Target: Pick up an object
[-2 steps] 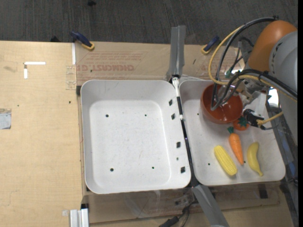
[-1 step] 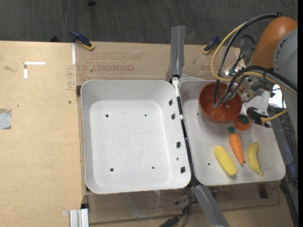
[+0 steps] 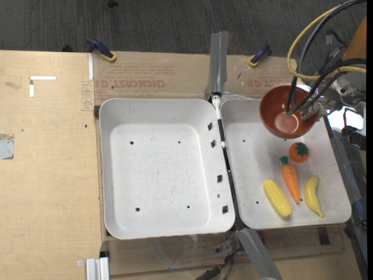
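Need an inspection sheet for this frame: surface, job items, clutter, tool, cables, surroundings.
Surface: wooden bench bearing left bin and right bin, side by side.
Job items: in the right bin, corn, carrot, banana and tomato; red bowl tilted at the bin's far edge.
Clutter: nothing seen in the bins.
Tool: tool reaches into the red bowl; whether it holds the bowl cannot be told.
Cables: yellow and black cables loop above the arm.
Surroundings: two clamps on the cardboard backing; dark floor behind.
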Controlling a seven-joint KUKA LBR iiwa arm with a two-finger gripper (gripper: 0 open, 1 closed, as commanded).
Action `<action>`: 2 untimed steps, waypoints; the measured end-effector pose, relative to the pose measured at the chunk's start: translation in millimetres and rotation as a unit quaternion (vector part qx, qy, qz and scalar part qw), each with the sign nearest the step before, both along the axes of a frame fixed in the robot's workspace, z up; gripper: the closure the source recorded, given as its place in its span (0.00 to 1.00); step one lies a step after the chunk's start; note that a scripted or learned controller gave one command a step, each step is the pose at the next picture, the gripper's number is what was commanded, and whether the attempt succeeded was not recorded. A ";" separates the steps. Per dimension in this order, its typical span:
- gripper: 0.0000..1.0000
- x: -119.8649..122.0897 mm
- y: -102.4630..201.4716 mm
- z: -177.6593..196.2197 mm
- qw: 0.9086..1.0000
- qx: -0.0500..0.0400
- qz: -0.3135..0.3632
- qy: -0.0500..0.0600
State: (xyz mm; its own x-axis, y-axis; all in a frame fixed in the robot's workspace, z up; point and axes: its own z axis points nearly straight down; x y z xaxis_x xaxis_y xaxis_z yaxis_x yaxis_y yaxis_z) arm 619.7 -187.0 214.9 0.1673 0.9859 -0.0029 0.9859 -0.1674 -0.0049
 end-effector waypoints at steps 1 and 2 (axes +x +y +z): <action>1.00 33.7 13.0 -103.9 0.986 0.000 -0.168 0.002; 1.00 37.2 -25.3 -48.2 0.994 0.000 0.110 0.001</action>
